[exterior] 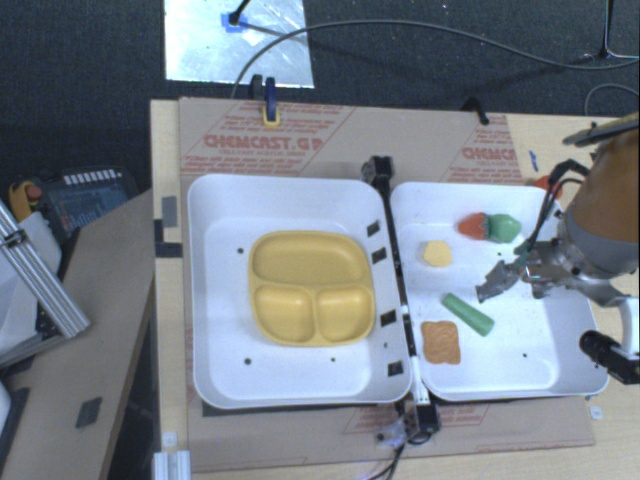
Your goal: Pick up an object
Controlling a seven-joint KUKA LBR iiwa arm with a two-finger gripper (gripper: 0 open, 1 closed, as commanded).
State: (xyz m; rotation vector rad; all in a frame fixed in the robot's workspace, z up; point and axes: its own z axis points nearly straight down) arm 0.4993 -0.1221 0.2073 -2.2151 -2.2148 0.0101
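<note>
You can see a brown bench point(330, 133) with two white bins sitting side by side on it. The left bin point(215, 268) holds a big yellow plate point(310, 288). The plate has three parts: one long part at the back and two small parts at the front. It sits near the middle of its bin, a bit to the right.

The right bin point(520, 368) holds four small toys. Your robot arm point(610, 208) comes in from the right and hangs over the right side of this bin. Its gripper point(500, 280) points to the left, over the middle of the bin. You can see a grey finger point(492, 286) sticking out, but you cannot tell if the fingers are apart or together. Nothing shows between them.

Just to the left of the gripper, and a bit nearer to you, lies a green stick point(468, 314). It lies at a slant. It is close to the fingertip, but you cannot tell if they touch.

Below the green stick, near the front left corner of the bin, lies a flat orange square point(441, 341). At the back of the bin sits a red and green toy point(490, 226), close to the arm. A small yellow piece point(437, 254) lies to the left of the gripper, near the wall between the bins.
</note>
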